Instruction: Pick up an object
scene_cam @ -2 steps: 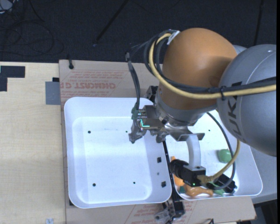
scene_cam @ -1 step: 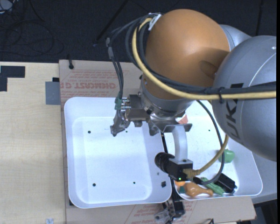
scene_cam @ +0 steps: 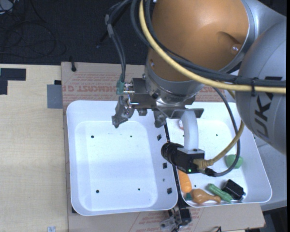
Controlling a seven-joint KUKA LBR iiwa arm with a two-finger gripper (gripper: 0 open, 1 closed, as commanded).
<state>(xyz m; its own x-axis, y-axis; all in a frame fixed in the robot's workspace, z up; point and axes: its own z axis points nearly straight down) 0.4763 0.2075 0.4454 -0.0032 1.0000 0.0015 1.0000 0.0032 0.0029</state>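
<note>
My gripper (scene_cam: 139,118) hangs over the far edge of the left bin (scene_cam: 82,129), open, with nothing between its fingers (scene_cam: 120,116). The objects lie in the near corner of the right bin (scene_cam: 261,178): an orange carrot-like piece (scene_cam: 184,180), a tan and orange piece (scene_cam: 203,195), a long green piece (scene_cam: 220,192) and a black block (scene_cam: 233,188). A small green object (scene_cam: 235,162) lies a little farther back, partly behind the yellow cable. The gripper is well left of and behind all of them.
The two bins meet at a raised rim (scene_cam: 170,178) down the middle. The big arm body (scene_cam: 198,37) covers the far part of the right bin. Cardboard (scene_cam: 94,83) lies under the bins, on a wooden bench (scene_cam: 24,153).
</note>
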